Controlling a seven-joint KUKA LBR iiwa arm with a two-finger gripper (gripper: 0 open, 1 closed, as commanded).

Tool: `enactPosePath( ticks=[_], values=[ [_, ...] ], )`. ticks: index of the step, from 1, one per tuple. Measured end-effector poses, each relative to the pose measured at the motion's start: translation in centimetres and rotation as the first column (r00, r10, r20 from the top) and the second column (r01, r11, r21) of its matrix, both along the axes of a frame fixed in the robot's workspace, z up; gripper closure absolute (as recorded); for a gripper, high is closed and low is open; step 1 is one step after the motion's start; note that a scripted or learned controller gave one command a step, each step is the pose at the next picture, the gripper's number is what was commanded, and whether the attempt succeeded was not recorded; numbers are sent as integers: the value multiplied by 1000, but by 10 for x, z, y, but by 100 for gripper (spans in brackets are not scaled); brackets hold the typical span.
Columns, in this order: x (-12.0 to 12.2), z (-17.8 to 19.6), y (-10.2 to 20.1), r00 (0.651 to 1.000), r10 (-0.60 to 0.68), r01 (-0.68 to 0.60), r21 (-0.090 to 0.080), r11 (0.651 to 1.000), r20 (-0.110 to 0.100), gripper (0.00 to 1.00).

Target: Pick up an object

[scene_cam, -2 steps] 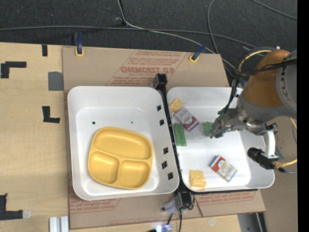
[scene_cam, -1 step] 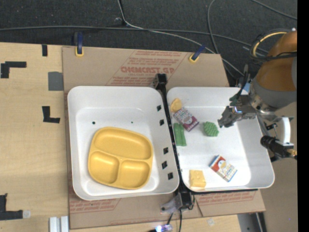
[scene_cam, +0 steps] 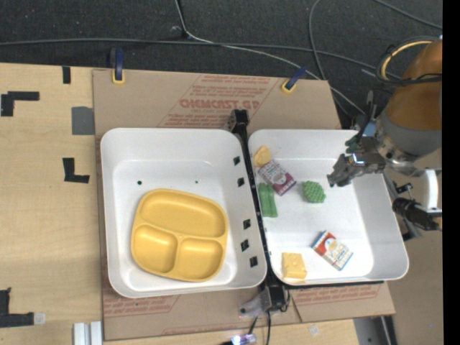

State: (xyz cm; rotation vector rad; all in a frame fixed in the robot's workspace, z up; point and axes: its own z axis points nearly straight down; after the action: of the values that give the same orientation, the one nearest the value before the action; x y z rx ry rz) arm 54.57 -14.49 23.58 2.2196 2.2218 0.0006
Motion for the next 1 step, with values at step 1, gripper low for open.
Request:
enactPosePath(
  ticks=[1],
  values=[
    [1,4,46,1000,4,-4,1,1000,-2,100]
  ],
)
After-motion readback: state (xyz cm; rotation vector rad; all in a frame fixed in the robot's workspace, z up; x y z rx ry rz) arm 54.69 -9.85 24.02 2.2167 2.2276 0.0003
